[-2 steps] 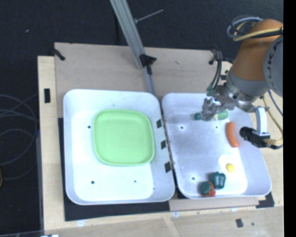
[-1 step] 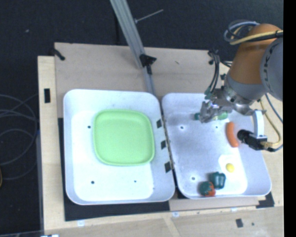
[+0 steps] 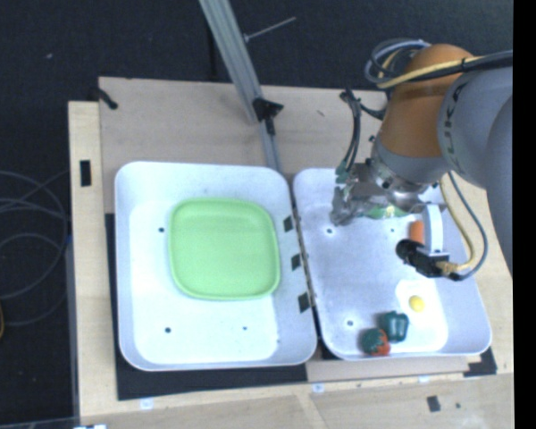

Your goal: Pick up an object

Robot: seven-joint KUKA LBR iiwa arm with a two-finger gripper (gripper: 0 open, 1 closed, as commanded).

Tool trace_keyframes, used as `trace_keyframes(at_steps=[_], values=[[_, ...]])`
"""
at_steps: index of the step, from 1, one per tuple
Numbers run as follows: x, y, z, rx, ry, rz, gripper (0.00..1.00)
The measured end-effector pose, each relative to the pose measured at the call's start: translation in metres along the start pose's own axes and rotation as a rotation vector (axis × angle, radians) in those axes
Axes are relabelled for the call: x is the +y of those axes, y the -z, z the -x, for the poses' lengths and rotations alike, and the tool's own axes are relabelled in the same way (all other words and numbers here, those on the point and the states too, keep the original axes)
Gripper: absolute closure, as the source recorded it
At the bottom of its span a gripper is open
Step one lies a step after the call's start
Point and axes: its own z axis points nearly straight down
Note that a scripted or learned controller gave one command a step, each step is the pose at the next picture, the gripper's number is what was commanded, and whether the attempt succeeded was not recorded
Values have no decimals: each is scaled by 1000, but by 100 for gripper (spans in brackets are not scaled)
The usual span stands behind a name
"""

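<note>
Two white bins sat side by side on the wooden surface (image 3: 188,105). A light green plate (image 3: 223,248) lay flat in the left bin (image 3: 143,329). Over the right bin (image 3: 348,284), at its far side, hung the end effector (image 3: 347,211), but I could not tell how it was set. Down at the near edge lay a small yellow thing (image 3: 416,304), a teal toy (image 3: 395,325) and a round green and red toy (image 3: 373,340), well apart from it.
</note>
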Motion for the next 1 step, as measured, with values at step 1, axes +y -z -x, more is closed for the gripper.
trace_keyframes(at_steps=[1], values=[[-10, 6, -40, 0, -1, 0, 100]])
